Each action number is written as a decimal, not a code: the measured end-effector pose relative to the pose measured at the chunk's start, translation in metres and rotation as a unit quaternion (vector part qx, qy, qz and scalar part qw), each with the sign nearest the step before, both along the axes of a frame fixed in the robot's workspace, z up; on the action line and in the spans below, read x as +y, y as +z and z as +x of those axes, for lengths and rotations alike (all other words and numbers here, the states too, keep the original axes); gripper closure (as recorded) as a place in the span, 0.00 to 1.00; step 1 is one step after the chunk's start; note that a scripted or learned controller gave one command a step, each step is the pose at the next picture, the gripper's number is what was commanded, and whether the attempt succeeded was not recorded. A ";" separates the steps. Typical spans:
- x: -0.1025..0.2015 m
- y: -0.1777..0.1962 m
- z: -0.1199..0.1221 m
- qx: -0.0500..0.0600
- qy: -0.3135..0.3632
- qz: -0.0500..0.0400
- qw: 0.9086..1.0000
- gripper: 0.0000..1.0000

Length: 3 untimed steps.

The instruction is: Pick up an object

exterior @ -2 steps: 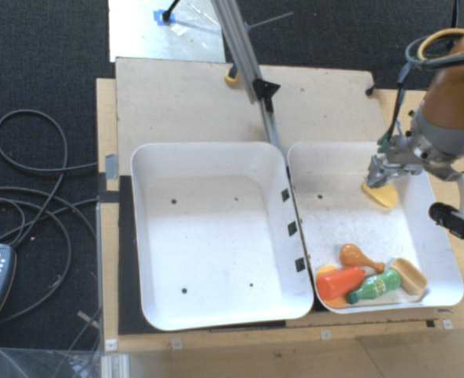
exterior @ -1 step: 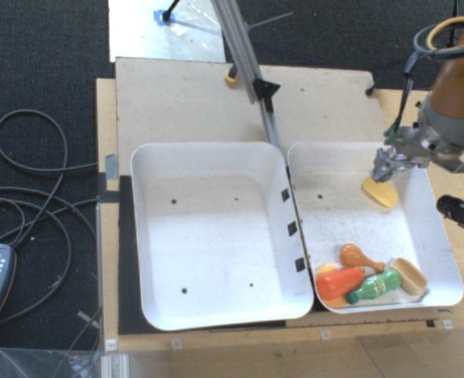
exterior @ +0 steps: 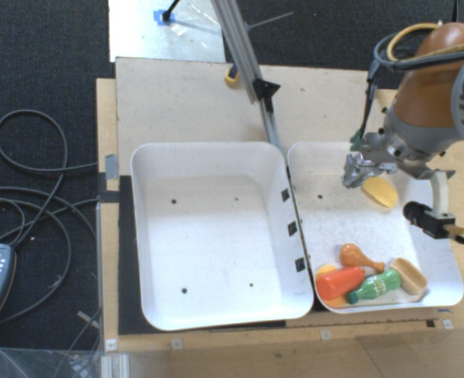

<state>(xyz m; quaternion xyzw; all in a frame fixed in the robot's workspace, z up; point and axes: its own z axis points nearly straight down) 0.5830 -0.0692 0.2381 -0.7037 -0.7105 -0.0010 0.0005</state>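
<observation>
Yellow piece (exterior: 380, 193): lies on the floor of the right bin (exterior: 326, 211), just beside the gripper (exterior: 359, 172), apart from the cluster in the bin's near corner: orange carrot (exterior: 340, 281), green bottle (exterior: 376, 287), drumstick (exterior: 358, 256), tan bread piece (exterior: 410, 275). Finger state: cannot tell, as the wrist hides them. Judgement: approach made, nothing seen lifted; grasp and lift remain outstanding. Left bin (exterior: 208, 235) holds no objects.
</observation>
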 end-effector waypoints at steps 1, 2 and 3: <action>0.053 0.010 -0.007 0.000 0.000 0.000 1.000 1.00; 0.105 -0.004 -0.016 0.000 0.000 0.000 1.000 1.00; 0.155 0.000 -0.032 0.000 0.000 0.000 1.000 1.00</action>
